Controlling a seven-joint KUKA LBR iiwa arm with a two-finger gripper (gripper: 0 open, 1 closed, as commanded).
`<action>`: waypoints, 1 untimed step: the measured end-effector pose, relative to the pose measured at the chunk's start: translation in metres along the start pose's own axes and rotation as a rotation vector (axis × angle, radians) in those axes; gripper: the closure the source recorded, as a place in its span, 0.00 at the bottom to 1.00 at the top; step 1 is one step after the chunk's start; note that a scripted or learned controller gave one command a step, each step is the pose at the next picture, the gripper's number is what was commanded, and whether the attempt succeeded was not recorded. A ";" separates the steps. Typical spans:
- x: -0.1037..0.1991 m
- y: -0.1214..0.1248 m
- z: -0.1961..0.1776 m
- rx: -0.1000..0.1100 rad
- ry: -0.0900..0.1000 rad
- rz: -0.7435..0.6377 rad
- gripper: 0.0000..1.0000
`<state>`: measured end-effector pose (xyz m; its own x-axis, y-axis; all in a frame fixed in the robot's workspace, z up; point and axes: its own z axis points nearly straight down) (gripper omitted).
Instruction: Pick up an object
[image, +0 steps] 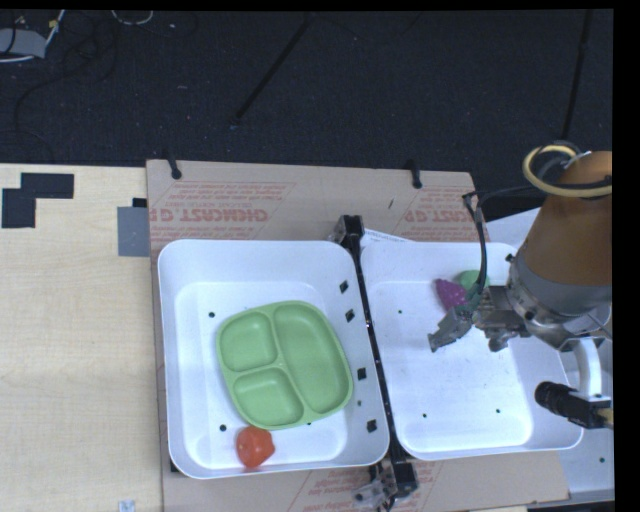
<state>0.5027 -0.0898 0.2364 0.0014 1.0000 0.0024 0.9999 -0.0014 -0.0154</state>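
At the lower left, a red object (255, 446) lies in the left bin (190, 270) below a green divided plate (284, 363). At middle right, the tool (452, 330) hangs released, grasping nothing, over the right bin (470, 425), just below purple (450, 292) and green (469, 278) objects.

Glossy plastic tray (285, 363) — matt cardboard (300, 205)

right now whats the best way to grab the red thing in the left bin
Come straight down on the red object and close across its rounded body. It lies low near the left bin's front wall, apart from the green tray, so the jaws should probably line up along that wall.
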 end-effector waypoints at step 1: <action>0.000 0.002 -0.006 -0.011 -0.001 -0.002 0.00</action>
<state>0.5049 -0.0902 0.2421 -0.0004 1.0000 0.0012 1.0000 0.0004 -0.0044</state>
